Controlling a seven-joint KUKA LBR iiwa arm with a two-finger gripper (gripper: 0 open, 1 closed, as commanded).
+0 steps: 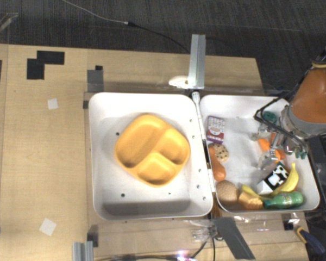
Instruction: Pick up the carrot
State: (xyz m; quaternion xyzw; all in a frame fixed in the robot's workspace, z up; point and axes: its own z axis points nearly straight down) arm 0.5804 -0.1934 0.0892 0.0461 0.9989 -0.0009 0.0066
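Hovering low over the right-hand shallow white bin (244,113), my gripper (273,155) sits among cables and metal fittings. From this slant I cannot tell how far open it is, or whether anything is in its grasp. A small orange shape (264,143) shows just beside it, on the side toward the far wall; I cannot say whether that is a loose item or a part of my own wrist.

What I take for the carrot, a short tapered orange vegetable (219,171), lies well away from my hand, across the bin floor and close against the wall shared with the left-hand white bin (98,145). A round chocolate-chip cookie (221,154) touches its far end, and a brown potato-like lump (226,190) lies just on its near side.

Right under my hand, on its near side, lie a black-and-white patterned block (275,174) and a curved yellow banana (290,179), neither of which I want.

To do this step well, I judge I should lift clear of that clutter, travel across to the shared wall, and line my jaws across the carrot's narrow width. I should come down on its middle, between cookie and lump, leaving room against the bin wall.
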